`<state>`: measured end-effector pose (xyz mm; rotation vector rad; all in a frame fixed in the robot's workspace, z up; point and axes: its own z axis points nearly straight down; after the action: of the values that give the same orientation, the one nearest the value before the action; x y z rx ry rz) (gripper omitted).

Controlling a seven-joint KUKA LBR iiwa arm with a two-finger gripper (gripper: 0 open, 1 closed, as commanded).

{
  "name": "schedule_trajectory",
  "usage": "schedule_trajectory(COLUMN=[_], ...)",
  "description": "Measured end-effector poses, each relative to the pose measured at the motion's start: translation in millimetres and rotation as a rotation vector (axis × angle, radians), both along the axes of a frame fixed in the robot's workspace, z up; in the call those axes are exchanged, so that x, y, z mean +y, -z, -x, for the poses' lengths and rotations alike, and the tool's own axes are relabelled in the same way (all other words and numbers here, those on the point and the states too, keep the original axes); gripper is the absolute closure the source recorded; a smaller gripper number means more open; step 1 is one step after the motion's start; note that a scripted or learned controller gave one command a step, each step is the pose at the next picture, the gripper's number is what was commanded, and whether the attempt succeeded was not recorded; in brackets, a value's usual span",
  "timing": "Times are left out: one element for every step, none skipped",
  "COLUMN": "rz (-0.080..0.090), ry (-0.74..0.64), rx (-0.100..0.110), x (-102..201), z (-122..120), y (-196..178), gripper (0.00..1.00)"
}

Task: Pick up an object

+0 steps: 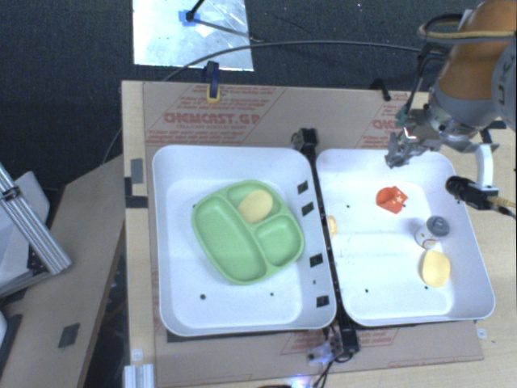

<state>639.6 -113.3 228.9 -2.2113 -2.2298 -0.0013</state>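
Nothing is picked up yet: the gripper (pixel 397 158) hovers at upper right above the red object (pixel 392 199); finger state I cannot tell.

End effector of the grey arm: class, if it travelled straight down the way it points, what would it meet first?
Most likely the bare floor of the right-hand shallow white bin near its far edge. The end effector points down there, apart from the crumpled red object; height is unclear from one view.

We see dark carpet (pixel 65 71) around a brown bench (pixel 218 111), with a shiny sheet (pixel 190 23) lying beyond it.
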Motion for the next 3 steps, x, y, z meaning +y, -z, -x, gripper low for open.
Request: schedule_trajectory(rz=[0.0,-0.001,-0.001], ry=[0.0,-0.001,-0.001], rx=[0.0,0.001,0.002], x=[42,98,144], z=[21,38,59], y=[-5,6,14], gripper=[1.0,1.0,1.0])
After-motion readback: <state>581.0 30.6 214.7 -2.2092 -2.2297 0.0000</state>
